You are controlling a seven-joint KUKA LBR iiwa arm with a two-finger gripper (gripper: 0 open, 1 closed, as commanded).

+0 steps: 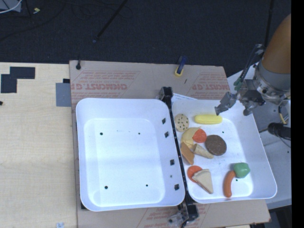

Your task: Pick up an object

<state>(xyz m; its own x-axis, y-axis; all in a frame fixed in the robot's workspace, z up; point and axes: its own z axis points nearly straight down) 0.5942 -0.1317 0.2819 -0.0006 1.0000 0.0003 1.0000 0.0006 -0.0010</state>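
My gripper (pixel 236 103) hangs spread open and holding nothing above the right bin's (pixel 264 167) far rim. Just left lies a yellow banana (pixel 208 119). I fear the fingers may strike the rim or skid off it. Nearer: cookie (pixel 181 122), brown disc (pixel 215 145), sausage (pixel 228 183).

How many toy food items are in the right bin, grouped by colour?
Yellow: 2, banana and yellow round
Brown: 2, patty and cookie
Orange or red: 3, slice, sausage, tomato
Tan: 3, sandwich, two wedges
Green: 1, pepper
Total: 11
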